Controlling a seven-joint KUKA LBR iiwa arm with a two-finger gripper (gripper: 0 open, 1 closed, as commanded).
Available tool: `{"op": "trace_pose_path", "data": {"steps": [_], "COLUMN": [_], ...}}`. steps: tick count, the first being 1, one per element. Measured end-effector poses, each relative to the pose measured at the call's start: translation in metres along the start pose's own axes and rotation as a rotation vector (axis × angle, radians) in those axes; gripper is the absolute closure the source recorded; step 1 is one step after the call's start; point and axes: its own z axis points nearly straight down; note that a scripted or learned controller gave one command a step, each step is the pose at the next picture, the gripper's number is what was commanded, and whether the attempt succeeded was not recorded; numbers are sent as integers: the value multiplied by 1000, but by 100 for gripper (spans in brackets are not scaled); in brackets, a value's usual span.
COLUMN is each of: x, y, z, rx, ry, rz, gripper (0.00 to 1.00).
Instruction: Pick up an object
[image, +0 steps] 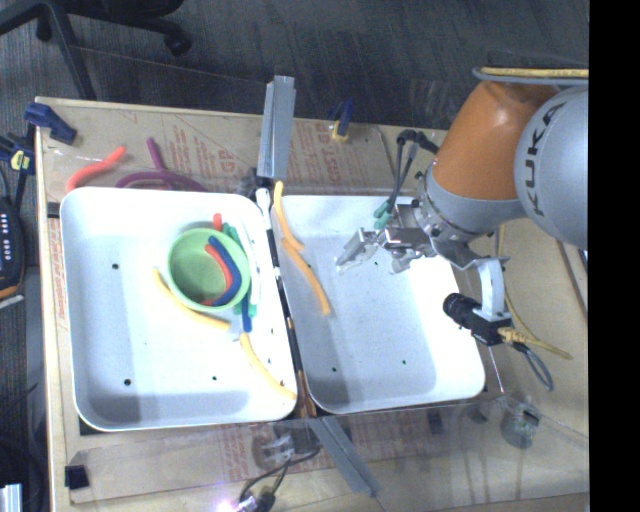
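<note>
A: Where's the tool (352, 250)?

B: Over the right bin (400, 370), upper half, pointing toward the divider. Arm (500, 150) comes in from the right, orange band above the wrist. Fingers look slightly apart at the tips, nothing between them.

A: So no grasp?

B: None visible. Tool looks clear of the bin floor; can't tell how far up.

A: What's in the right bin?

B: One orange strip (303, 262) along the left wall, running from the top corner down toward the middle. It sits left of the fingertips, apart from them.

A: Left bin?

B: Left bin (110, 370) holds the clutter. Green bowl (205, 270) near its centre-right, with a red curved piece (208, 298) and a blue curved piece (232, 262) lying in it. Yellow strip (262, 368) runs from under the bowl down to the bin's lower right corner. A small blue-green stick (247, 315) lies just beside the bowl's right edge.

A: Anything outside the bins?

B: On the table (420, 480), above the left bin: an orange piece (95, 168) and a purple loop (160, 178).
</note>
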Motion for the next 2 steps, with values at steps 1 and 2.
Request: {"op": "trace_pose_path", "data": {"steps": [1,2], "x": [10,13], "y": [21,20], "z": [162,153], "rx": [-9,-4], "ry": [-14,-10], "rz": [-83,-92], "gripper": [0,100]}}
